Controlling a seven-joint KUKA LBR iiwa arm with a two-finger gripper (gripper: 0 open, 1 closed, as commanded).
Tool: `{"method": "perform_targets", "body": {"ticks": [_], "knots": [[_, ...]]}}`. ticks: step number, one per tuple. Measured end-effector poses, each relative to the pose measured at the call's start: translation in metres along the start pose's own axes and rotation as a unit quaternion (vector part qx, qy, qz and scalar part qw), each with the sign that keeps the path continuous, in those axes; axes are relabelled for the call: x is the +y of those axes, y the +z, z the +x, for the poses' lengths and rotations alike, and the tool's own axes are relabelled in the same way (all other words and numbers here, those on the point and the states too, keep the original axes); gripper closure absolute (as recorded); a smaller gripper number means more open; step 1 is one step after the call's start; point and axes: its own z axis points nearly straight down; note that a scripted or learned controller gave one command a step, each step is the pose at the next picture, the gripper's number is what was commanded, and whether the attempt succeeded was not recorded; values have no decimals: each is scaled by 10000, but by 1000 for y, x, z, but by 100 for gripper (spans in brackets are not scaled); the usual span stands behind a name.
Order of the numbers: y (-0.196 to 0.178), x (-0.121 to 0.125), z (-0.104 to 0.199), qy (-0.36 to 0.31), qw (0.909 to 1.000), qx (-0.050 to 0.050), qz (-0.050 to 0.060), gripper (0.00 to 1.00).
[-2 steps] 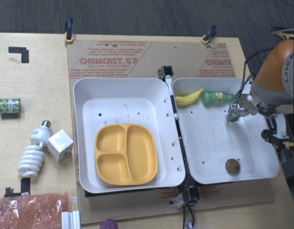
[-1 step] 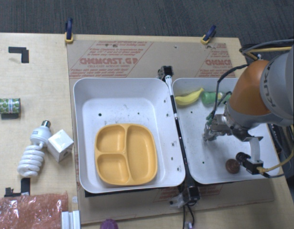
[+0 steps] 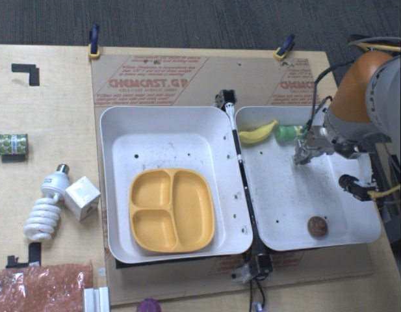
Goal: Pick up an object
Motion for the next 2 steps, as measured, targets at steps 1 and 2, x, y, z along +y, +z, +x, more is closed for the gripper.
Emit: {"method": "perform_targets", "body": {"ticks": [1, 2], "knots": [[0, -93, 13, 19, 10000, 6, 5, 0], [0, -29, 10, -2, 10000, 2, 1, 0]]}}
